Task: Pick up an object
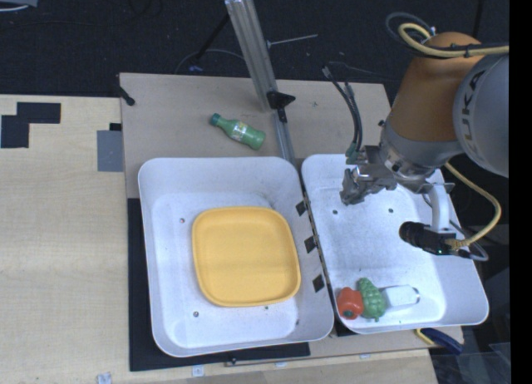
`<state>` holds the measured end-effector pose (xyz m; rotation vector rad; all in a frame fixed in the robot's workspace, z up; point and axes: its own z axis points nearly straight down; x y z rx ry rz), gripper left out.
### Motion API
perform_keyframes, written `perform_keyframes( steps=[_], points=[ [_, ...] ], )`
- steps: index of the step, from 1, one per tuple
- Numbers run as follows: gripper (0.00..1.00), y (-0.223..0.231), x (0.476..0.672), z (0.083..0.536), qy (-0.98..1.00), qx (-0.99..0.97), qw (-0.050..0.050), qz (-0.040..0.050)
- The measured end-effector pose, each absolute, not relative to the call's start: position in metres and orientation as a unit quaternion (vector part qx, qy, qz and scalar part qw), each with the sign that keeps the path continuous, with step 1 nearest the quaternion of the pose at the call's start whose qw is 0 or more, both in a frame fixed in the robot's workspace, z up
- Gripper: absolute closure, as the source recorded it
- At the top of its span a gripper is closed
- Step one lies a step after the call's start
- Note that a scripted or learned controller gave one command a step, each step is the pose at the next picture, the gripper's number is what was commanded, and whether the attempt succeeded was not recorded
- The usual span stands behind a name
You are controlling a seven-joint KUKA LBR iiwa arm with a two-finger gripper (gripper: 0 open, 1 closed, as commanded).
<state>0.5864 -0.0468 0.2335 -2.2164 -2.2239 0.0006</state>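
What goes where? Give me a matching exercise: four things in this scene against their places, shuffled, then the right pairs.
Things:
1. yellow plate
2. green bottle
3. red and green toy vegetables
4. gripper

Places:
A. lying on the bench behind the bins
B. over the far part of the right bin
C. flat in the left bin
D. near front edge of the right bin

Pairs: 1-C, 2-A, 3-D, 4-B
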Motion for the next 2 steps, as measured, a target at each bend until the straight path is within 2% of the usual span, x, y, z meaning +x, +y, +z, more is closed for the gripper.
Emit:
perform_keyframes(
  steps=[1, 2],
  points=[
    [1.00, 0.012, 0.593, 0.233, -0.708, -0.706, 0.001, 0.0000],
    [1.00, 0.066, 0.585, 0.241, -0.708, -0.706, 0.000, -0.0002]
  ],
)
